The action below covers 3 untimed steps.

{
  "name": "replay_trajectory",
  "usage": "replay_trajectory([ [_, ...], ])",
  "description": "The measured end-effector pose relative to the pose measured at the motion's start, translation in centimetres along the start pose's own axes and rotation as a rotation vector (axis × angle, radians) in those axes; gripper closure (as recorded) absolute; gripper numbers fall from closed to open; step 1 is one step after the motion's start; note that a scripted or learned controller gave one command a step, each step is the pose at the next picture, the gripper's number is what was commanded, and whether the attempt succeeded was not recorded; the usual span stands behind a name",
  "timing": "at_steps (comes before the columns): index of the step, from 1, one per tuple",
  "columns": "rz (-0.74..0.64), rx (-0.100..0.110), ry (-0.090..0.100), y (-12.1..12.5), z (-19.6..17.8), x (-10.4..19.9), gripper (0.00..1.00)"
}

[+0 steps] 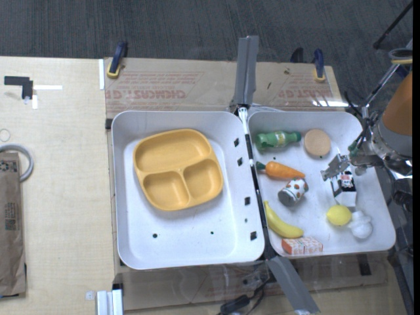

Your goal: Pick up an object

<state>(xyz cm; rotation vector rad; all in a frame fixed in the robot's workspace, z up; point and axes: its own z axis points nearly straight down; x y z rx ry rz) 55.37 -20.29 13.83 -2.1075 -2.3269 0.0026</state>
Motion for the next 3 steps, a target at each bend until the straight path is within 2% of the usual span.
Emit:
replay_trajectory([
  [1, -0.007, -0.006, 0.005, 0.9, 4.5, -1.0, 0.0],
  [2, -0.004, -0.006, 0.001, 0.9, 3.5, -1.2, 1.0],
  [3, -0.01, -0.002, -0.001, 1.6, -3.9, 4.8, 1.0],
])
